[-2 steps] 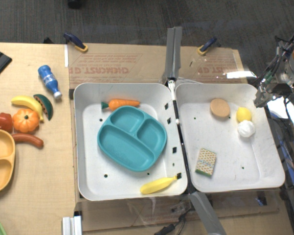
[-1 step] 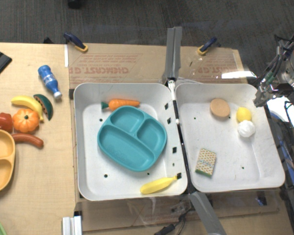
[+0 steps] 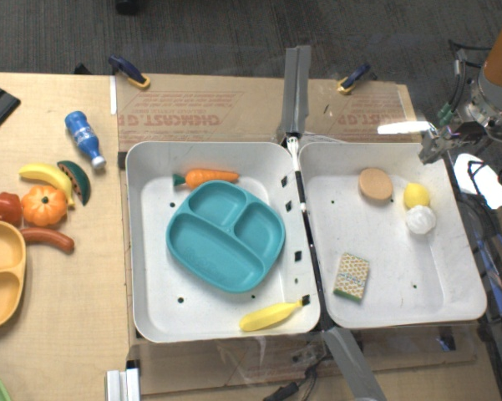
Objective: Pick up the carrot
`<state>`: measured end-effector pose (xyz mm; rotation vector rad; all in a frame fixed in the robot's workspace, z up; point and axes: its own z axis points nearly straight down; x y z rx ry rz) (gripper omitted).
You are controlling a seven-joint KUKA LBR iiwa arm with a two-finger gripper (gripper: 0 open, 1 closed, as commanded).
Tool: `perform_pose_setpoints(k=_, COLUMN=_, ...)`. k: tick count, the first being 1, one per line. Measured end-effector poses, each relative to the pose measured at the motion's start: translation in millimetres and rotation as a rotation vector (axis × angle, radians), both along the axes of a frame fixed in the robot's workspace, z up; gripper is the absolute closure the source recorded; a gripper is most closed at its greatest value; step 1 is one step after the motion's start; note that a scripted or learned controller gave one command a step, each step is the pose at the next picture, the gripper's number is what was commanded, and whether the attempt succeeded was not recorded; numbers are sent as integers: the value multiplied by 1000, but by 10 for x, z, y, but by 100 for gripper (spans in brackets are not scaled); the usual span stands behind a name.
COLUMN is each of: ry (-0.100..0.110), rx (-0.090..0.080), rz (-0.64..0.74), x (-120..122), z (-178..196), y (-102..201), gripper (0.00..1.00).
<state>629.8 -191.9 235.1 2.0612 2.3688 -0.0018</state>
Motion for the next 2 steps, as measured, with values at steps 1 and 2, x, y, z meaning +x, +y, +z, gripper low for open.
perform_pose_setpoints(k=1, ry=1, rx=0, rz=40, x=-106, z=55, y=45, gripper=100)
perform_pose_setpoints(k=2, ry=1, rx=1, rz=126, x=-245, z=141, y=153, gripper=100)
